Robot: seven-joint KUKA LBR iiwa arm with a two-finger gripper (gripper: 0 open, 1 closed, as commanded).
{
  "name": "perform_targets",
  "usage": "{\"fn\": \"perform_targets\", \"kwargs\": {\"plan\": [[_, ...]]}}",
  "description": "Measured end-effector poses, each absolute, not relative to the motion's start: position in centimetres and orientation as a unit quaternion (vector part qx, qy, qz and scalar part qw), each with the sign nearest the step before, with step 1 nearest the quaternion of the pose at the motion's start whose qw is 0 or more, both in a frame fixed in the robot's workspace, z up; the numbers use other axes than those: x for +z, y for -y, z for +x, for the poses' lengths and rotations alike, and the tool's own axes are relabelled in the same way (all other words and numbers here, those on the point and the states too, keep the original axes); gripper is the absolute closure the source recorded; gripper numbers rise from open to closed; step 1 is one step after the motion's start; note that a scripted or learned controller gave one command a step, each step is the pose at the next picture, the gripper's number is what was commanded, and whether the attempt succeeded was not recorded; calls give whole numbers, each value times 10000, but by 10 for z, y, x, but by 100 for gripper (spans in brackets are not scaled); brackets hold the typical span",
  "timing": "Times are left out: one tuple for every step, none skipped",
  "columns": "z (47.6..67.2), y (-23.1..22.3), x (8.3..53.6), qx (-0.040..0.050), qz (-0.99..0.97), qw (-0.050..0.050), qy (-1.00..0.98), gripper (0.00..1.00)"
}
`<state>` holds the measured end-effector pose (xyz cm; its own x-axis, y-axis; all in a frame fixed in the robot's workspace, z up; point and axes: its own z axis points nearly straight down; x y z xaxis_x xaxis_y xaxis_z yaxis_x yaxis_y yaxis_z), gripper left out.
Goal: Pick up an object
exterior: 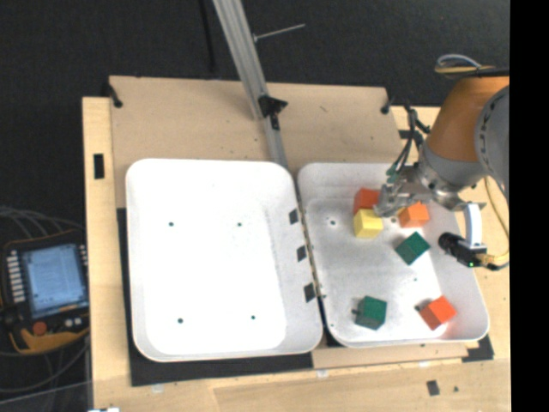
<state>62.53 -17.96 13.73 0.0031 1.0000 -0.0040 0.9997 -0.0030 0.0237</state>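
The right bin (339, 187) holds several blocks. An orange-red block (366, 199) lies at its upper middle with a yellow block (368, 223) just below it. Another orange block (415, 215) sits to their right, partly under the wrist. A green block (413, 248) lies right of centre, a darker green one (371, 312) near the front, and an orange-red one (437, 312) at the front right. My gripper (393, 199) hangs low between the orange-red, yellow and orange blocks, close to all three. Nothing shows between its fingers.
The left bin (206, 256) lies beside the right one. A slanted metal pole (249, 67) crosses the bench behind the bins. A handheld control pendant (47, 281) sits off the bench's left edge. The arm's grey and orange wrist (463, 136) covers the right bin's back right corner.
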Motion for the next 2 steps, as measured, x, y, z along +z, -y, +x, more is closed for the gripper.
{"fn": "perform_targets", "kwargs": {"plan": [[630,184,182,15,7064,29,-7078,100],[626,184,246,20,7060,41,-7082,100]]}}
